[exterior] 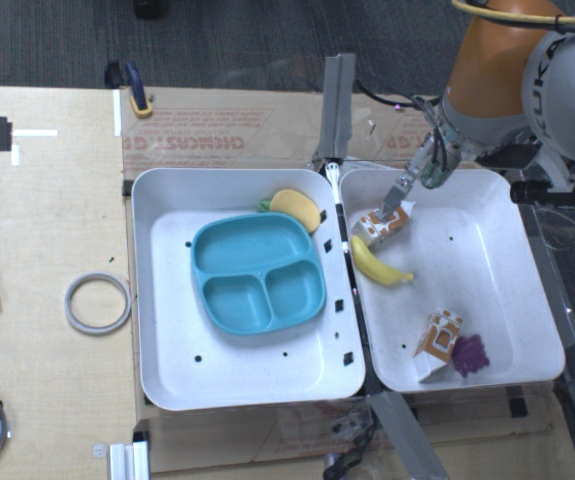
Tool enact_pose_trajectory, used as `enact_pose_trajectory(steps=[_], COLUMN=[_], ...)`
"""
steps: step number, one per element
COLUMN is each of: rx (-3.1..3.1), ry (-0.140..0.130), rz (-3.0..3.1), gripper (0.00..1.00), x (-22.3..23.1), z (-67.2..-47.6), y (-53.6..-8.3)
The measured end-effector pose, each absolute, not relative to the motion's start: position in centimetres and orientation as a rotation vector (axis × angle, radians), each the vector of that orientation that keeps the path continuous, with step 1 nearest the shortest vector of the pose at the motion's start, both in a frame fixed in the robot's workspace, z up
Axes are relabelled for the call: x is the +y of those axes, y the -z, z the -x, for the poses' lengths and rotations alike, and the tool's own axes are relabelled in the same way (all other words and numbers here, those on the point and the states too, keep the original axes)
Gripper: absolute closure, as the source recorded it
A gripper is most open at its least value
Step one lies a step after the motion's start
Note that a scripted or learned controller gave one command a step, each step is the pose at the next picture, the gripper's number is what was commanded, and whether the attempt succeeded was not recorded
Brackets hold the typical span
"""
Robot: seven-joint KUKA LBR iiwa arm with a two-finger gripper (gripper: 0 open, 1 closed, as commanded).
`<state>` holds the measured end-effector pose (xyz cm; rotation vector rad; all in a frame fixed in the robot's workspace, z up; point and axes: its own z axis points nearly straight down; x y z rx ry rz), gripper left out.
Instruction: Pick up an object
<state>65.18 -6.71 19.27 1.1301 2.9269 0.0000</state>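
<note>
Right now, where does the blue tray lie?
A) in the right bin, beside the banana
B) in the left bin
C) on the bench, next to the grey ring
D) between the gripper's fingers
B: the blue tray lies flat inside the left bin, while the banana is in the right bin and the grey ring rests on the bench outside both.

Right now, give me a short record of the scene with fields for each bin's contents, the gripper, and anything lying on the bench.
left bin: blue divided tray; yellow lemon-like item at its upper right edge
right bin: banana; small orange and white box; second small box; purple item
gripper: low in the right bin, just above the box near the banana; grasp not clear
bench: grey ring left of the bins
</note>
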Motion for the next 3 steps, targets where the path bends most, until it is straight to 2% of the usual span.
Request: enact_pose_trajectory(steps=[1, 2, 3], rx=[3.017, 3.031, 3.037], ry=[0.001, -0.005, 0.001], rz=[-0.861, -0.716, -0.802], gripper=[0.0, 0.0, 0.0], x=[-9.9, -9.8, -12.3], z=[-64.8, -62.1, -52.8], y=[-18.8, -11.6, -9.2])
